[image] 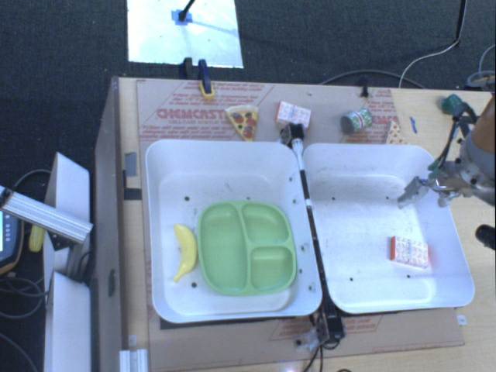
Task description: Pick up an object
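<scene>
1. The gripper hangs over the right bin, fingers spread apart, grasping nothing.
2. A small red-and-white box lies in that bin, near the gripper but apart.

Light: we see bright, even overhead light | Glare: white bins near washed out; pale sheet at 11 o'clock shiny | Shadows: soft, faint | Focus: slightly soft overall, arm at 3 o'clock blurred
</scene>
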{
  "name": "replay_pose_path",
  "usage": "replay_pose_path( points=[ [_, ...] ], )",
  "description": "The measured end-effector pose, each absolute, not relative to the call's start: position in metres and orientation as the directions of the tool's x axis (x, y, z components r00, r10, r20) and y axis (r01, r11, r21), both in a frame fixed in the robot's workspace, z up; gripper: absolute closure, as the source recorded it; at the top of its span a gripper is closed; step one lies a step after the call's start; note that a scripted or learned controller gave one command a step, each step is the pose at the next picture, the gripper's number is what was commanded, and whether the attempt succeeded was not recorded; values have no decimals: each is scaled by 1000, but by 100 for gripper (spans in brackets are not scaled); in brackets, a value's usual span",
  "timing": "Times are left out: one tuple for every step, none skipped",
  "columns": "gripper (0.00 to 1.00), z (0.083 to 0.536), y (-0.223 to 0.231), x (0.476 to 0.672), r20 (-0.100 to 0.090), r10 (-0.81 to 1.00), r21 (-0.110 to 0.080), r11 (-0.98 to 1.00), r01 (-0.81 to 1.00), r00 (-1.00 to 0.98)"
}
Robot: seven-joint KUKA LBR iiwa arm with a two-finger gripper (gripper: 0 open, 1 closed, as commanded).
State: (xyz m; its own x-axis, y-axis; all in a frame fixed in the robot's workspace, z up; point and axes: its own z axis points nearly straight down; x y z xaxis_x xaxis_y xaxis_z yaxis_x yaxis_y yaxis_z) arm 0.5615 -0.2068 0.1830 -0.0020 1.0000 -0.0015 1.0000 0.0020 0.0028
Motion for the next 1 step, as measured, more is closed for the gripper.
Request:
replay_pose_path(
  points=[
    [0, 183, -207, 561, -2, 1000, 3, 2, 1000, -2]
  ],
)
